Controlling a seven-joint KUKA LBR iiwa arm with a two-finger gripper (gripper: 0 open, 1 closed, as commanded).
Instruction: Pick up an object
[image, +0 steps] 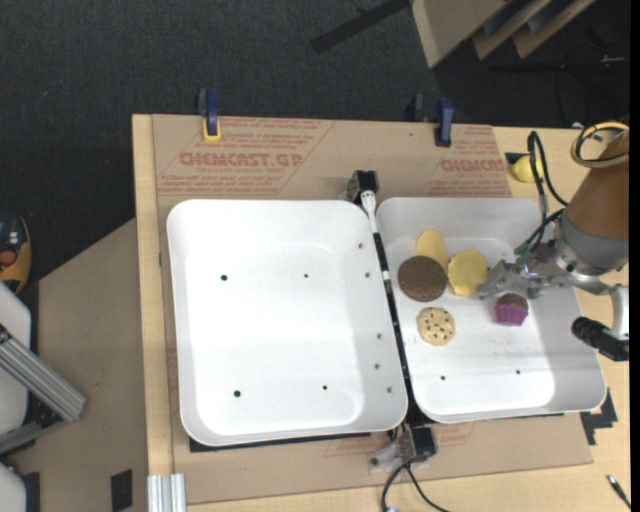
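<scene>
While the arm (600, 215) reaches over the right bin (480, 395), its gripper (508, 284) hovers just above a purple piece (512, 310) near that bin's right edge; whether the jaws are open, I cannot tell.

We note the arm (598, 215), right of the right bin (560, 395): orange band above grey wrist, dark cable alongside, metallic gripper (508, 281).
</scene>
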